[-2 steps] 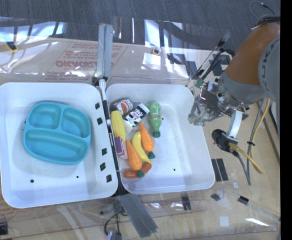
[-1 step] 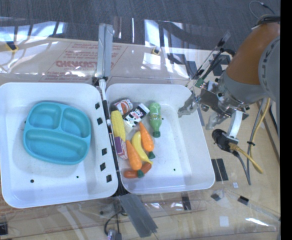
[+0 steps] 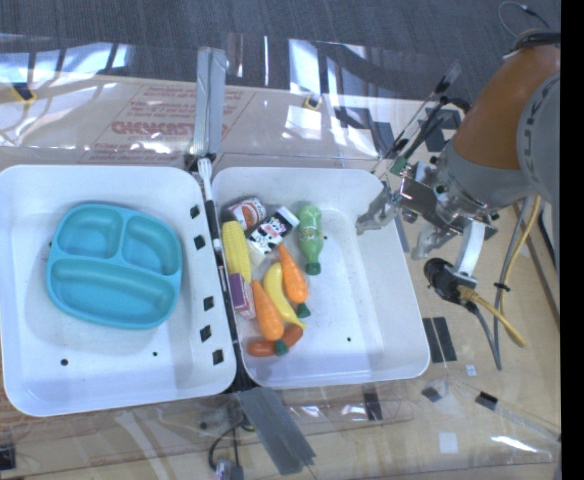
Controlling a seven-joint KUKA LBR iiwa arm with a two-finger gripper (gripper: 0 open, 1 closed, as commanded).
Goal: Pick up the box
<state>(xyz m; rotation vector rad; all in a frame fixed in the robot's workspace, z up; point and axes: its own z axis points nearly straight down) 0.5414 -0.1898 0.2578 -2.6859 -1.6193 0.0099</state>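
Note:
A small white box with black and red print lies in the right bin, in the pile of toy food near the bin's upper left. It sits between a red-and-white can and a green bottle. My gripper hangs over the right bin's upper right corner, about a hand's width right of the box and apart from it. Nothing shows in the gripper.
Beside the box lie a corn cob, two carrots, a banana and a purple flat pack against the bin's left wall. The left bin holds a blue divided plate. Cables hang at the right.

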